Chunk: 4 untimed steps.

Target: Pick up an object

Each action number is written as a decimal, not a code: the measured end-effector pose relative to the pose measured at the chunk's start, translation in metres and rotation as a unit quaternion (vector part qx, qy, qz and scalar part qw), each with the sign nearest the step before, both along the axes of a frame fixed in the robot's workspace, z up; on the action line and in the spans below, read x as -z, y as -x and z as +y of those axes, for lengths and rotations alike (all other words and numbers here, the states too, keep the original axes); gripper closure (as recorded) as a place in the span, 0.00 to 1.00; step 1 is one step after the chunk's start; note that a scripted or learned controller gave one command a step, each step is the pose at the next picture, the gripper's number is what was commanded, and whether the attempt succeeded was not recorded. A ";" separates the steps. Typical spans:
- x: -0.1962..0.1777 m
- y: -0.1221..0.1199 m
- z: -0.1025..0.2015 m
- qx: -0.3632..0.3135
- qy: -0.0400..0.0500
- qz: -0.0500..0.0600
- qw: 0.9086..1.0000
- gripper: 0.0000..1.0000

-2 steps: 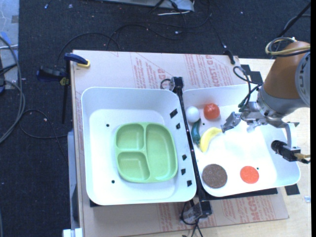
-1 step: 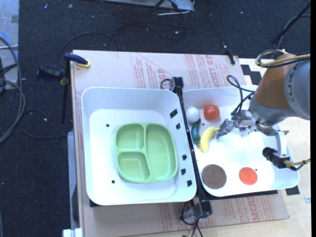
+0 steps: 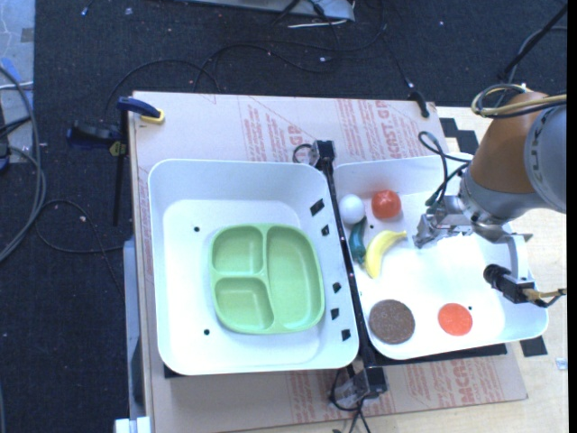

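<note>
1. Pincer [image 3: 431, 229] first: you see it low in the right bin [image 3: 505, 327], just right of the banana [image 3: 382, 249], with nothing visibly between its fingers; whether they are spread or pressed together you cannot tell at this angle.
2. Now scan from the left. Your left bin [image 3: 180, 314] holds a green divided plate [image 3: 267, 278], lying flat and well apart from the arm.
3. Along the divider wall in the right bin you find a white ball [image 3: 351, 208], a teal object [image 3: 359, 239] below it, and the yellow banana curving against that teal piece. A red tomato-like fruit [image 3: 386, 204] sits just right of the ball.
4. Nearer the front edge lie a brown disc [image 3: 392, 320] and an orange-red disc [image 3: 454, 319], apart from each other.
5. The banana looks like your nearest target, though the task leaves the choice open.
6. Watch for these risks:
   - The banana touches the teal piece, so a closing grip may shove both toward the wall instead of catching one.
   - Its curved skin may slip out of a grasp taken off centre.
   - The ball and the red fruit will likely roll if nudged.
   - The flat discs offer little edge to grip.
</note>
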<state>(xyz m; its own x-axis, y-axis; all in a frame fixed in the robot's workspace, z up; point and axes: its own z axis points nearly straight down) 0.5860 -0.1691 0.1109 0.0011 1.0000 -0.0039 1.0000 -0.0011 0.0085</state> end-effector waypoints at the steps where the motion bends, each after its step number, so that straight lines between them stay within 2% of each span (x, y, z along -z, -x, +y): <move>1: -0.062 -0.001 -0.005 0.000 -0.001 0.002 1.000 1.00; 2: -0.101 -0.002 -0.005 -0.001 -0.002 0.002 1.000 1.00; 4: -0.124 0.017 0.103 -0.003 -0.002 0.004 1.000 1.00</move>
